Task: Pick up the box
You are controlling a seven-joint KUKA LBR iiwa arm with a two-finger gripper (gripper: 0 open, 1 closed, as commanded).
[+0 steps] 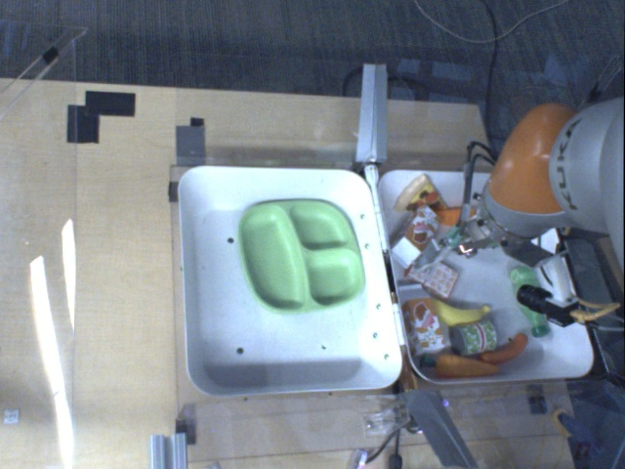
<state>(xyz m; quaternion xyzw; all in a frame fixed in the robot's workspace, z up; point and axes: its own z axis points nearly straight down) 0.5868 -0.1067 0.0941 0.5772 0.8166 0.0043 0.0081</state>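
The arm (562, 169) comes in from the right of the frame and leans over the right-hand bin (576, 355), its orange band bulging above the wrist. The jaws (457, 245) sit low among the clutter in the upper middle of that bin, and I cannot tell from here whether they are released or clenched; the metal parts blur together with the things beneath them.

The box (437, 277), a small flat carton with a patterned face, lies tilted in the middle of the right bin, just below and to the left of the jaws. It looks close to them, perhaps touching, but I see nothing that shows it gripped or raised off the bin floor. Around it are a pizza slice toy (415, 191) at the top, a second small packet (423, 228) beside it, a banana (461, 313), a jar (476, 338), a carrot (466, 365) along the bottom edge, and a green bottle (529, 291) toward the right.

The left bin (205, 360) carries a green divided tray (301, 252) on the table (107, 291).

My reading: the reach is made, the arm is down at the box, but the lift is not yet done. A firm hold and the raise remain.
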